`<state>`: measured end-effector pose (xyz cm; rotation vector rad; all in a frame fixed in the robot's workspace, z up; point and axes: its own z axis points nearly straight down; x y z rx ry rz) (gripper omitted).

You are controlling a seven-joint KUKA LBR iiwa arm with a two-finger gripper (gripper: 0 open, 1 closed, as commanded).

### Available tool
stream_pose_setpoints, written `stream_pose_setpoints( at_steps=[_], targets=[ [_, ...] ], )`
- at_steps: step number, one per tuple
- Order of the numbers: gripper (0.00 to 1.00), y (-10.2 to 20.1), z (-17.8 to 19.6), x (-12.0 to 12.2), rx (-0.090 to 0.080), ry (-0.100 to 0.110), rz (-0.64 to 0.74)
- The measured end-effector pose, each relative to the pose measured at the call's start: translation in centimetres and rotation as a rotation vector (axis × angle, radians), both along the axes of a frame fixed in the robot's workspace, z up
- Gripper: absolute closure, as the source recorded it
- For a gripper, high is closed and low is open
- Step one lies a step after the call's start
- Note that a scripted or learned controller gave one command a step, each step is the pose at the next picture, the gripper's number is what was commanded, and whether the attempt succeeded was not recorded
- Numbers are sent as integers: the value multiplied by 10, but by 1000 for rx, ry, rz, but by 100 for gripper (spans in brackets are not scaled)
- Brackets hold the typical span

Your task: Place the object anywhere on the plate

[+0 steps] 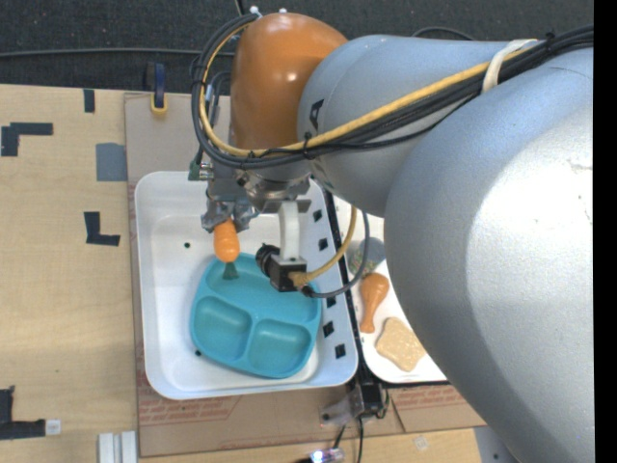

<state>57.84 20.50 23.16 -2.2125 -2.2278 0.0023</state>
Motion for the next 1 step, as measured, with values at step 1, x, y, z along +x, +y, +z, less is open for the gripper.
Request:
stream_pose_setpoints(
  at_steps=[1],
  targets=[
    [0, -3, 0, 0, -1, 0, -4]
  ],
)
